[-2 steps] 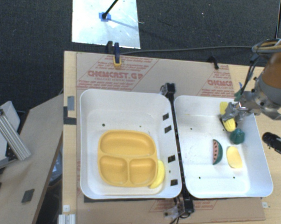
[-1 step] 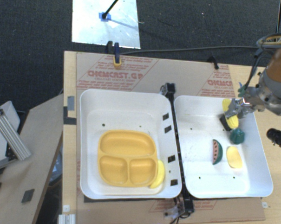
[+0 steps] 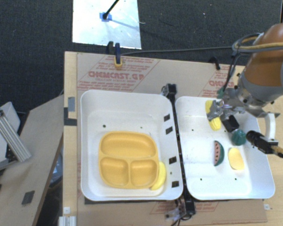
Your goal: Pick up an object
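Pincer (image 3: 221,111) hangs low over the far left corner of the right bin (image 3: 194,183), at the end of the grey arm (image 3: 265,68) that enters from the right, and whether it is clenched or released cannot be told from this angle. A yellow piece (image 3: 212,115) lies right under it, partly hidden by the metal, and nothing shows clearly that it is being grasped. Just beside the wrist, toward the bin's middle, sits a small teal object (image 3: 238,136), and nearer the front lie a watermelon slice (image 3: 218,153) and a pale yellow lemon-like object (image 3: 236,159), close to each other but apart. The front half of the right bin's floor is bare white, leaving open room there, while the far corner is crowded by the arm and cables. The left bin (image 3: 92,112) touches the right one along a shared middle rim lined with black clips. It holds a yellow divided tray (image 3: 128,159) set toward the front, with a yellow banana-like piece (image 3: 159,176) tucked against the tray's right front edge, near the bin wall. Bare floor rings the tray on its far and left sides. Both bins rest on a counter (image 3: 134,70) covered with printed brown paper, with dark floor beyond.
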